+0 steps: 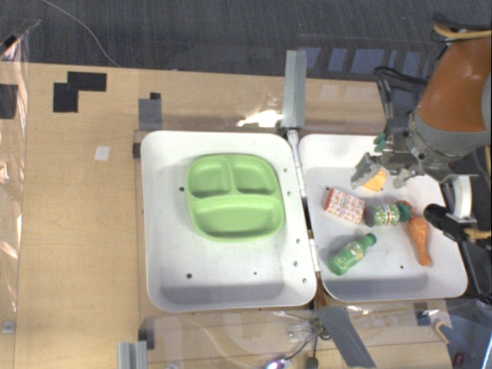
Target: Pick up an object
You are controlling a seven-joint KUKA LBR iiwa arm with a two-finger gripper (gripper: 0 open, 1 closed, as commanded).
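- Over the far part of the right bin (453,279) you see the gripper (382,177), hanging from the grey arm (453,91) with its orange band; its two fingers are spread apart, one tip to each side of a gap.
- Between and just under those spread fingers lies a small yellow wedge (374,181); whether the fingers touch it you cannot tell, and it rests on the bin floor rather than being lifted.
- Just nearer you than the gripper, and to its left, lies a red-and-white patterned packet (343,206).
- Beside the packet, straight below the gripper in the view, lies a small bottle with a green label (388,214), on its side.
- To the right of that bottle lies an orange carrot (420,240), pointing toward the near edge.
- Farther toward you lies a green bottle (350,254), tilted on its side.
- Well to the gripper's left, the left bin (165,283) holds a green divided plate (234,196).
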